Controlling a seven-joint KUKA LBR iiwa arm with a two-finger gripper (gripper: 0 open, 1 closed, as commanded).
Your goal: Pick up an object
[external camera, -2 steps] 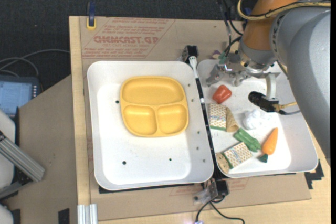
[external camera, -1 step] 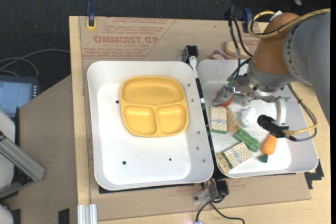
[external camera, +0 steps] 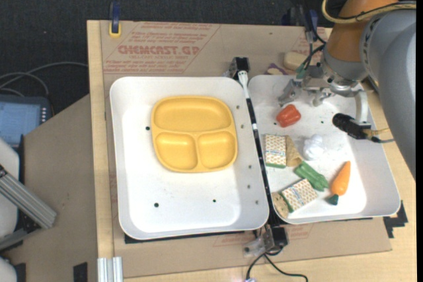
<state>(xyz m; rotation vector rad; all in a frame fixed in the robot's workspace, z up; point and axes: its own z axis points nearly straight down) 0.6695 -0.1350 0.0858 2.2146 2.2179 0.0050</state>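
Fingers (external camera: 286, 94) stand spread apart with nothing between them; gripper (external camera: 302, 94) hangs over the far end of the right bin (external camera: 377, 198). Camera view: red toy vegetable (external camera: 288, 116) lies just near-left of the fingertips, apart from them. Nearer in the same bin: two cracker packets (external camera: 275, 150), a white crumpled item (external camera: 314, 147), a green piece (external camera: 310, 176), a carrot (external camera: 340, 178). Left bin (external camera: 132, 195) bears a yellow divided plate (external camera: 195, 131). Judgement: approach step, no grasp yet. Next move calls for centring over the red toy vegetable, descending, then closing.
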